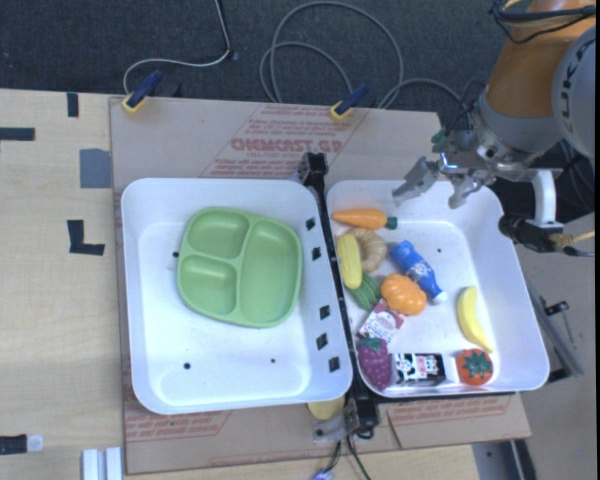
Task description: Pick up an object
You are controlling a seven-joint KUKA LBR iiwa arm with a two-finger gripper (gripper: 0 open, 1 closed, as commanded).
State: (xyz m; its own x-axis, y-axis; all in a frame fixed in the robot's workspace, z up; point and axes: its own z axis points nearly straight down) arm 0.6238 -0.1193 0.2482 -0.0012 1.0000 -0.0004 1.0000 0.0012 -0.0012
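Observation:
My gripper (pixel 438 188) hangs over the far edge of the right bin (pixel 515 298), its two fingers spread open with nothing between them. Below and left of it lies a toy carrot (pixel 359 218). Further down the bin hold a corn cob (pixel 349 259), a blue bottle (pixel 416 268), an orange pepper (pixel 404 294), a banana (pixel 472 319), a tomato (pixel 473 366), purple grapes (pixel 376 361) and a small milk carton (pixel 419 368).
The left bin (pixel 150 368) holds a green divided plate (pixel 240 267). A black divider (pixel 325 268) runs between the bins. Cables (pixel 320 38) lie on the dark floor behind the bench. Yellow-blue clamps (pixel 140 93) grip the board's back edge.

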